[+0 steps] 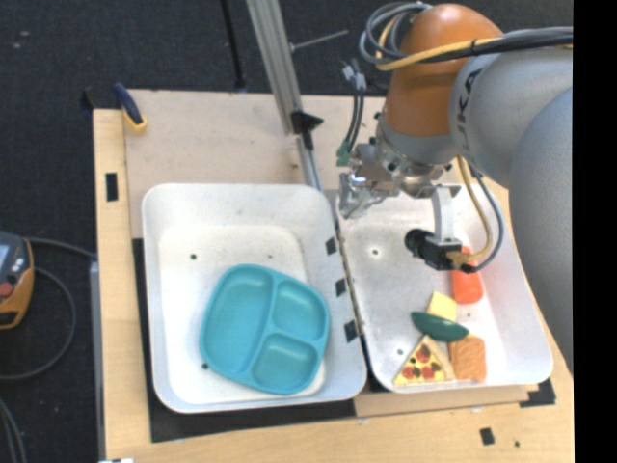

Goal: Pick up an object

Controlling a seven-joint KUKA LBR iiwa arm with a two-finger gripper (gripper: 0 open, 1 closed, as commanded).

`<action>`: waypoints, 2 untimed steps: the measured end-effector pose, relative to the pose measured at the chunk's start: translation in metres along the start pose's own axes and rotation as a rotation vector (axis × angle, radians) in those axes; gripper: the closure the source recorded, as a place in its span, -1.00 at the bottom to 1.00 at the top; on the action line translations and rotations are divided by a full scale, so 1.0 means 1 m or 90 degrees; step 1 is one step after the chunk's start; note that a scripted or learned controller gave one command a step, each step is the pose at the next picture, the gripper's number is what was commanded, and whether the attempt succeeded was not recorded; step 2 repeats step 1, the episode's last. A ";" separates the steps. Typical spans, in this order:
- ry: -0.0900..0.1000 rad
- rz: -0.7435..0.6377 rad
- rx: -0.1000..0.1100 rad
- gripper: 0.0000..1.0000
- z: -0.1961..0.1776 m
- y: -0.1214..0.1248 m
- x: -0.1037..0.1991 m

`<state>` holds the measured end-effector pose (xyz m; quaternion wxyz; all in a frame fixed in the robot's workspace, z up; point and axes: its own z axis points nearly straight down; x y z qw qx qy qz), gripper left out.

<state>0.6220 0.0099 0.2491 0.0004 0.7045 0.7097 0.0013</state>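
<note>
Wooden bench on dark floor; two white bins.

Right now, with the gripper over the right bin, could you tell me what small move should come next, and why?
Probably a short shift toward the near end of the right bin. The gripper hangs at the bin's far left corner over bare floor, while the toy food, such as the orange piece and the pizza slice, lies nearer the camera.

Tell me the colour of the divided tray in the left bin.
Turquoise blue tray, clearest in the camera view.
</note>
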 end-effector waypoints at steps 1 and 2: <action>-0.001 0.000 0.000 1.00 0.010 0.005 0.059; -0.001 0.000 0.000 1.00 0.010 0.005 0.059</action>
